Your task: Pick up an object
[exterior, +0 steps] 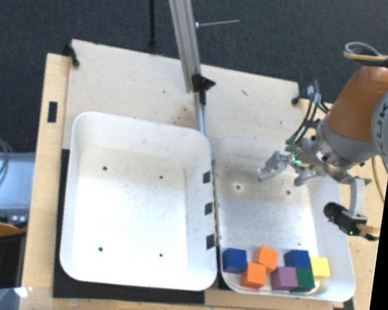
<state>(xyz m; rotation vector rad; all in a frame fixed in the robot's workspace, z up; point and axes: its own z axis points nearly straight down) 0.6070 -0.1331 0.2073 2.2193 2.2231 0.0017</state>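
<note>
Blocks are seen clustered at the 6 o'clock end of the right bin [259, 204], none of them lifted: a blue block [235, 259] at the 9 o'clock side of the group, an orange block [268, 256] and a second orange block [255, 275] beside it, a purple block [284, 277], a green block [305, 279], a dark blue block [298, 259] and a yellow block [319, 267] at the 3 o'clock side. They are packed closely, most of them touching a neighbour. The gripper [289, 169] is held over the 12 o'clock part of the same bin, well apart from the blocks, at the end of the grey arm [357, 103] with its orange band, which enters from 3 o'clock. Its two fingers are seen spread apart, with nothing between them. The left bin [137, 200] lies at 9 o'clock of the right one, the two rims touching. A metal rail [187, 34] slants away from between the bins toward 12 o'clock
</note>
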